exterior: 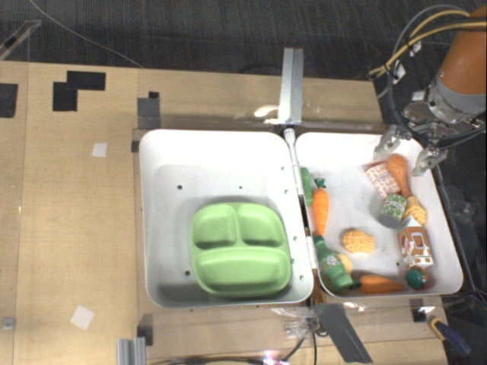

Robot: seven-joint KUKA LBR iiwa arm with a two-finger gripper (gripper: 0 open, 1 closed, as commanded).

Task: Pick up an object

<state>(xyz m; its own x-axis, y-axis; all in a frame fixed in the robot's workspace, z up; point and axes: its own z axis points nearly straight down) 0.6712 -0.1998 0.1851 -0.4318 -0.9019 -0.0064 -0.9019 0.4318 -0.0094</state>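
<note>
On the left of the wooden surface (68,226), black patches are being shown near the far edge, and two small pale squares are lying on the wood. Beside them, the left bin (163,166) is being occupied by a green divided tray (240,249), which is sitting toward the near side. Across the central divider, the right bin (346,169) is being filled with toy food: an upright carrot (320,210) is resting close to the divider, a green bottle (332,265) is lying below it, a yellow corn piece (358,241) is lying just beside the bottle, and a second carrot (382,284) is lying along the near wall. Farther right, a small grey can (392,208) and a red-and-white carton (415,249) are being seen. At the far right corner, the end effector (411,149) is being held with its fingers spread apart over an orange object (398,172), which is lying between them without being gripped.
</note>
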